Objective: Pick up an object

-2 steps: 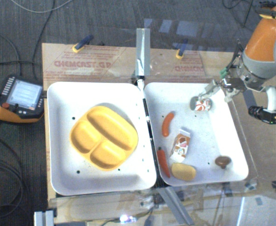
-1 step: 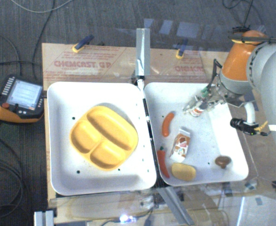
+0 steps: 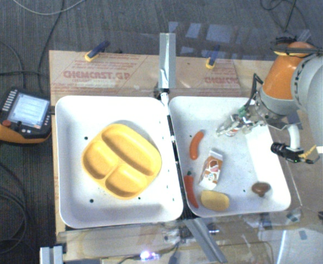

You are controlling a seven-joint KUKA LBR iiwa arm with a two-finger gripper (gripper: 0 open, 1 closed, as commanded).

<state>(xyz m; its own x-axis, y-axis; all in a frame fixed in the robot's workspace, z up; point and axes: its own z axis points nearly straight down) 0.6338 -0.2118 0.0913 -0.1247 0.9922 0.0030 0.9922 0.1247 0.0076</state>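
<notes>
Nearest the camera, along the right bin's (image 3: 282, 202) front edge, a yellow potato-like lump (image 3: 214, 201) lay beside a thin red chili (image 3: 190, 191), with a brown round piece (image 3: 261, 189) off toward the right corner. Just behind them a small red-and-white packet (image 3: 211, 171) stood tilted, and a red sausage (image 3: 196, 144) lay near the divider. The left bin (image 3: 67, 202) held a yellow sectioned tray (image 3: 122, 160). Farther back in the right bin, the end effector (image 3: 231, 126) hung low over bare floor, well apart from every object; nothing showed between its tips, and its spread could not be told. Beyond lay the tabletop (image 3: 106, 73), and a teach pendant (image 3: 22, 116) on the floor at left.
</notes>
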